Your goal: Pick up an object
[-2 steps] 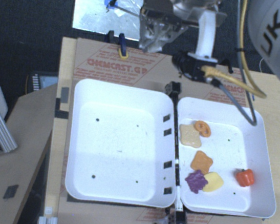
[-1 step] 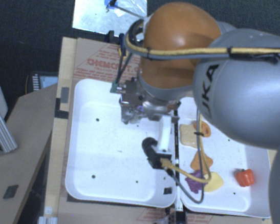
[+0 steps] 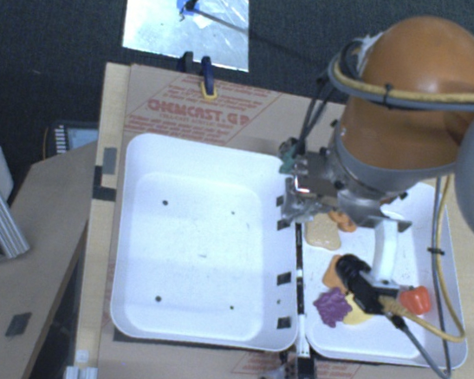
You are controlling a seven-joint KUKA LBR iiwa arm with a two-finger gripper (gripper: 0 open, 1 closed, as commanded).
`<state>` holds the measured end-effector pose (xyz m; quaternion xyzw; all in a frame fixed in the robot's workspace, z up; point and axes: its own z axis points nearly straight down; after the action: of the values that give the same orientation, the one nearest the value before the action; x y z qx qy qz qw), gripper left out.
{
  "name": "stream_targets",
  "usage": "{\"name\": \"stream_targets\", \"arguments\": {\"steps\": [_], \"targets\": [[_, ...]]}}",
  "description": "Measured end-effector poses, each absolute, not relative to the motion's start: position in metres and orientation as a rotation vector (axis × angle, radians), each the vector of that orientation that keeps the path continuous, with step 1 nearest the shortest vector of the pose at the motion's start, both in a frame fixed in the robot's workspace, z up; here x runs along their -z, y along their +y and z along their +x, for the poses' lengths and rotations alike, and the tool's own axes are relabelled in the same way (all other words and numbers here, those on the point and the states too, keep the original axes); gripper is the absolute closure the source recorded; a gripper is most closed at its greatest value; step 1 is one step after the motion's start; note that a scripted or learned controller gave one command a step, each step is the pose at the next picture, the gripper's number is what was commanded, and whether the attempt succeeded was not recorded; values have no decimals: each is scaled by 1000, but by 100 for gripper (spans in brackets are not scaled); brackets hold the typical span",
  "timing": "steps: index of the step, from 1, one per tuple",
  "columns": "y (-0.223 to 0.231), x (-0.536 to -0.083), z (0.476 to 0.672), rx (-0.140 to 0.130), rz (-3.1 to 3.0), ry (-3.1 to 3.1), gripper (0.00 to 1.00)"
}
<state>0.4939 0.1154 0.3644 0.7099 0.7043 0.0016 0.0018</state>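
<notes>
Step in hand: approach, nothing seen grasped. The grey arm (image 3: 425, 97) reaches in from the right, its wrist bent steeply down over the far part of the right shallow white bin (image 3: 438, 348). The gripper (image 3: 340, 206) sits low, close above a flat beige piece (image 3: 324, 234); you cannot tell whether it is released or clenched. A purple knobbly lump (image 3: 333, 305) and an orange-red piece (image 3: 417, 298) lie nearer. Next, probably: centre on one piece, clear of the bin's left wall, then clench.

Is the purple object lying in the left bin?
No, the purple object lies in the right bin, near its front edge.
</notes>
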Motion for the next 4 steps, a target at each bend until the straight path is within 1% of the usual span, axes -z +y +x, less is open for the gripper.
{"name": "stream_targets", "arguments": {"steps": [1, 2, 3, 4], "targets": [[129, -461, 487, -19, 2212, 2223, 100], [205, -510, 486, -13, 2207, 2234, 100], [236, -536, 568, -11, 2213, 2224, 100], [180, -358, 548, 23, 2230, 2221, 100]]}}
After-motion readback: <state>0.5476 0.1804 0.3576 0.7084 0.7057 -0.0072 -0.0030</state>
